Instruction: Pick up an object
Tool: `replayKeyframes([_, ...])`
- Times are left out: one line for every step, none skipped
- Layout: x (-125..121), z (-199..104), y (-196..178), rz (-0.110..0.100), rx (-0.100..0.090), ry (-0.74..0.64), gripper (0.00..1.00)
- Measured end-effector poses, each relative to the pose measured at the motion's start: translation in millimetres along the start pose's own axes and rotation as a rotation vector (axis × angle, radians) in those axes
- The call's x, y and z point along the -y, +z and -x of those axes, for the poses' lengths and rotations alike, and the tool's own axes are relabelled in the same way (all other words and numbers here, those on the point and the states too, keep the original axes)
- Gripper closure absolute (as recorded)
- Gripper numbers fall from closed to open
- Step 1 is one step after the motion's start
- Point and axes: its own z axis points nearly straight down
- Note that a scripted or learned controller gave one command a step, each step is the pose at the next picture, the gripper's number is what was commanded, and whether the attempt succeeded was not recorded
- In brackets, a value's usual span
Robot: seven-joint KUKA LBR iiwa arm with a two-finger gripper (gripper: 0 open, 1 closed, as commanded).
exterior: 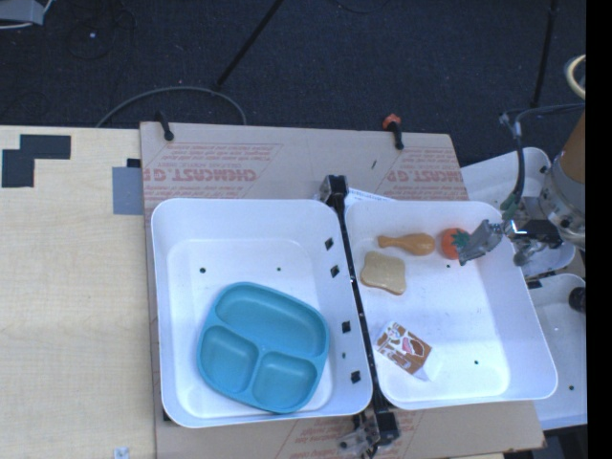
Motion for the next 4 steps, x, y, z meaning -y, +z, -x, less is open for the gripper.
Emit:
replayKeyframes([-1.8, 0.0, -6.0, 0.012, 0.002, -0.002, 0.00])
replayKeyframes([-2.2, 1.3, 58.6, 0.004, 0.000, -0.002, 0.00])
replayKeyframes([3.5, -2.8, 121.7, 0.003, -0.001, -0.002, 0.00])
replayKeyframes([8.3, -5.5, 185.4, 0.004, -0.001, -0.001, 0.00])
